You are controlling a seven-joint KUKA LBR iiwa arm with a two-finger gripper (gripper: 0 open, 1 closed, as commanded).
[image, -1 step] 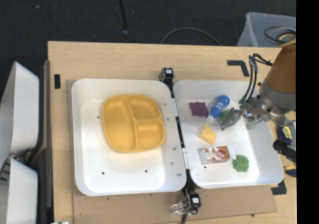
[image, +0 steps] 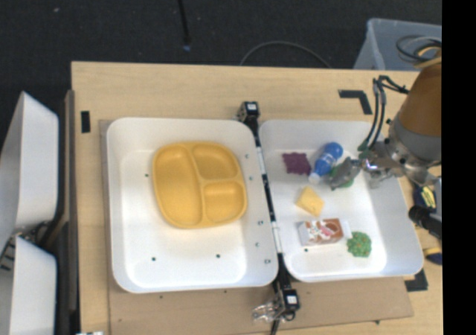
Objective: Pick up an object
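Observation:
The right bin (image: 387,251) holds several small objects. A purple piece (image: 296,163) lies near its left wall, and a blue and white bottle (image: 326,158) lies just right of it. Below them sit a yellow block (image: 311,200), a red and white packet (image: 322,231) and a green broccoli-like toy (image: 359,244). My gripper (image: 344,175) hangs low over the bin, just right of and below the bottle, close to it or touching it. Nothing is visibly held.
The left bin (image: 134,251) holds a yellow divided plate (image: 199,183). A hinge bar with clamps (image: 264,199) runs between the bins. The grey and orange arm (image: 420,121) covers the right bin's upper right corner. A grey tub (image: 394,43) stands at the back right.

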